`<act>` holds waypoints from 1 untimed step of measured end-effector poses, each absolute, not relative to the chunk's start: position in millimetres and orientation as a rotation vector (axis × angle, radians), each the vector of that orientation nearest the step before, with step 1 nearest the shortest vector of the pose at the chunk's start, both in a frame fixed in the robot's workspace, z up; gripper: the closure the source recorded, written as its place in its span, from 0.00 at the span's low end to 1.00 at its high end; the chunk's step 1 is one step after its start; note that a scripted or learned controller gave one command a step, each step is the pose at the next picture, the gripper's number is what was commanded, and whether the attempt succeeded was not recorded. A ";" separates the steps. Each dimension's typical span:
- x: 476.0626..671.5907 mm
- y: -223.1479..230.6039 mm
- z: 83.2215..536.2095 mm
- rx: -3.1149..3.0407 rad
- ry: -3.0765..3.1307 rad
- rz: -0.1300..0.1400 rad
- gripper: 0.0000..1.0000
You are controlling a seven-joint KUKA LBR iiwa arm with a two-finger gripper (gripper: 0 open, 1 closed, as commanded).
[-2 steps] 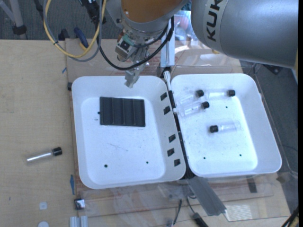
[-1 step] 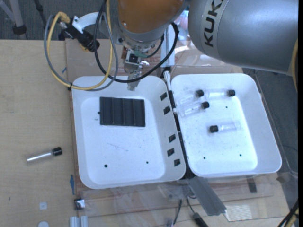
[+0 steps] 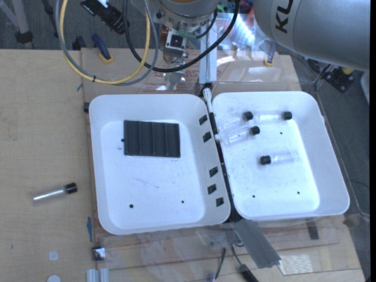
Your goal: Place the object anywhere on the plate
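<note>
A black ribbed plate (image 3: 151, 138) lies flat in the upper left part of the left bin (image 3: 111, 216). Several clear vials with black caps lie in the right bin (image 3: 329, 198): one (image 3: 270, 117) near the back, one (image 3: 239, 134) by the left wall, one (image 3: 277, 158) in the middle. My gripper (image 3: 176, 44) hangs beyond the far edge of the bins, above the seam between them, under the orange-banded wrist. It is well apart from the vials and the plate.
Another capped vial (image 3: 54, 192) lies on the wooden bench left of the bins. Cables (image 3: 111, 69) loop behind the left bin. Black clips (image 3: 212, 171) line the divider between the bins. The big grey arm link (image 3: 317, 16) fills the top right.
</note>
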State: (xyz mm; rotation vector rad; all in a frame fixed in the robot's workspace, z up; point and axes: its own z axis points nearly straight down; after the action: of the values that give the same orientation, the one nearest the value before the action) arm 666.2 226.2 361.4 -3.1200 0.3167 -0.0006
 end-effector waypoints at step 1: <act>666.1 225.0 266.4 -3.122 0.317 0.005 1.00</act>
State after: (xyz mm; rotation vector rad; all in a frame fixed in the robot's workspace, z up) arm 666.1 225.0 266.4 -3.1221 0.3174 0.0054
